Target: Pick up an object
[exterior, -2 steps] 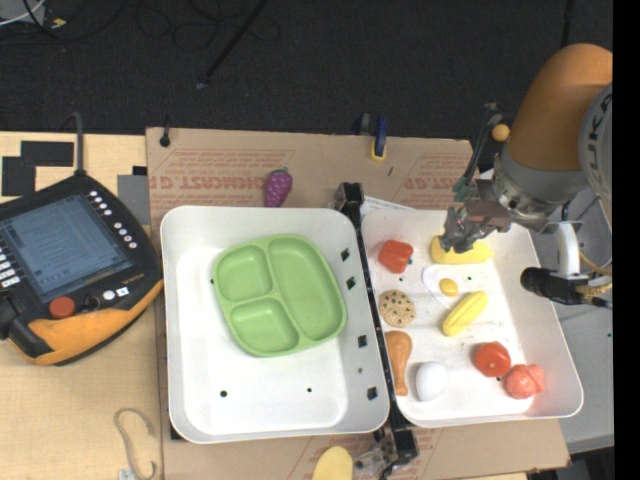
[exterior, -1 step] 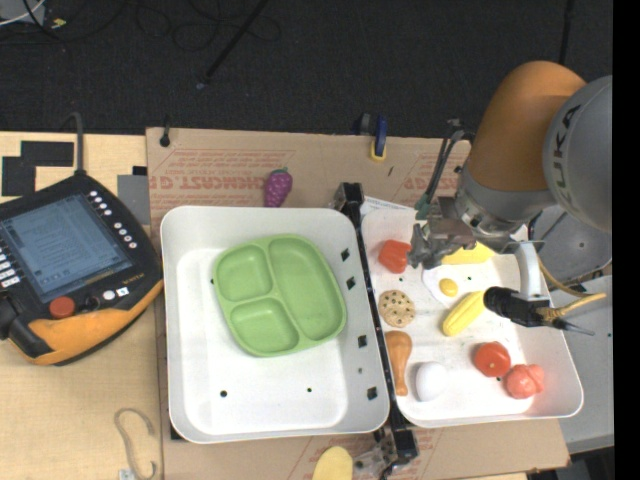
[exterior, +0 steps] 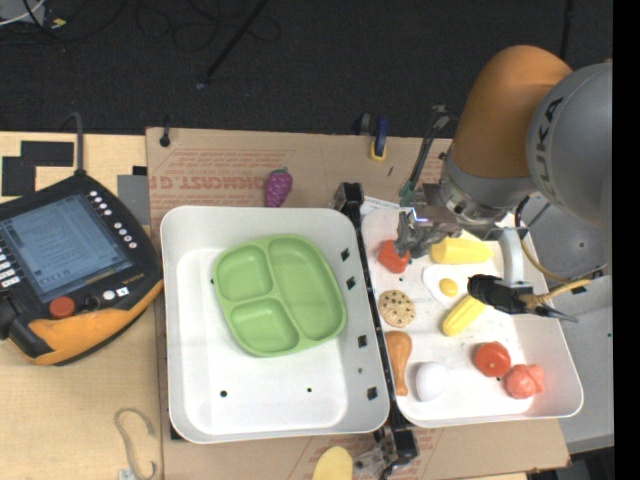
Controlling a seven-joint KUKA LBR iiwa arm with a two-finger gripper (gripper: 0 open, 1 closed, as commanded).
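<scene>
End effector (exterior: 405, 240) hangs low over the right bin (exterior: 565, 393), directly above a small red toy (exterior: 391, 257) near the bin's upper left corner; whether it grips the toy, I cannot tell. Nearby lie a cookie (exterior: 397, 308), fried egg (exterior: 444, 284), corn cob (exterior: 462, 315) and tomato (exterior: 491, 358). The left bin (exterior: 190, 388) holds a green divided plate (exterior: 278, 294).

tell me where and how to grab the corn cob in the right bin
Grip the corn cob across its middle, coming straight down from above. It lies flat and slanted, so the fingers should close across its narrow width. The fried egg sits close at its upper left, so keep clear of that side.
</scene>
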